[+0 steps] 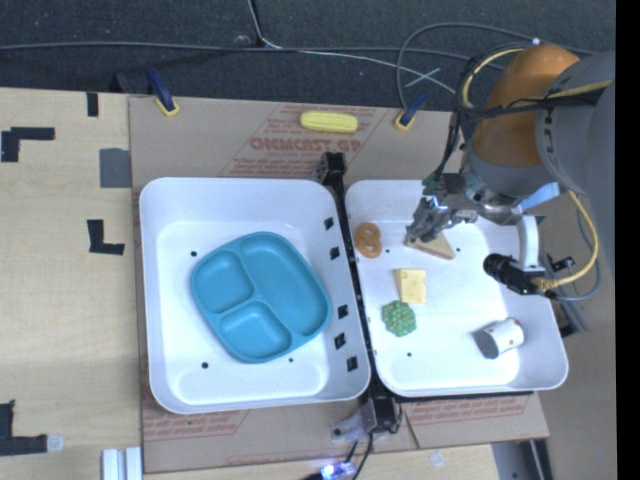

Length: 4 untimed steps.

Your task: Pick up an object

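Gripper low in right bin, touching tan wedge at bin's upper part; grip state cannot tell. Pretzel, cheese slice, green broccoli nearby. Blue divided plate in left bin.

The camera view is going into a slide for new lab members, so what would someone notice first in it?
Probably the blue divided plate, lying alone in the left bin. Next, the grey arm with its orange band, reaching in from the right so its gripper sits by a tan wedge in the right bin. A yellow piece lies on the cardboard beyond the bins.
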Each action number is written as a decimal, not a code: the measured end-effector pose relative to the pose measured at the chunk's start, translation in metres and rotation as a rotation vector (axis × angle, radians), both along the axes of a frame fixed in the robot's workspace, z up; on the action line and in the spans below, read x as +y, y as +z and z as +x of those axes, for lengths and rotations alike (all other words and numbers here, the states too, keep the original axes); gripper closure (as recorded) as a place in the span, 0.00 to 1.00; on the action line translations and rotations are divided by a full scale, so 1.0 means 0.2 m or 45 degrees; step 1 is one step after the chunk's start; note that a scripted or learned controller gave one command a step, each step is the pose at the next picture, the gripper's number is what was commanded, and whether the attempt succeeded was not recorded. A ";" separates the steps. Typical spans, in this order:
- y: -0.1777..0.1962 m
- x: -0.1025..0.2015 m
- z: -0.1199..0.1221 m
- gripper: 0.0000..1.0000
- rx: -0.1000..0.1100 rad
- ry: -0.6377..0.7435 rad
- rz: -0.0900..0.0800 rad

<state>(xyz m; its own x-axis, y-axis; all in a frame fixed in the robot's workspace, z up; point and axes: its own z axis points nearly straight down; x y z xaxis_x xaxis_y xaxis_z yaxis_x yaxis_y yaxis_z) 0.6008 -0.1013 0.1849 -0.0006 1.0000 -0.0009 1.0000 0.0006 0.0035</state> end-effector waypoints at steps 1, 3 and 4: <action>0.25 -0.04 -0.03 1.00 0.000 -0.002 0.000; 0.15 0.50 -0.15 1.00 0.008 0.007 0.002; 0.11 0.78 -0.21 1.00 0.008 0.007 0.002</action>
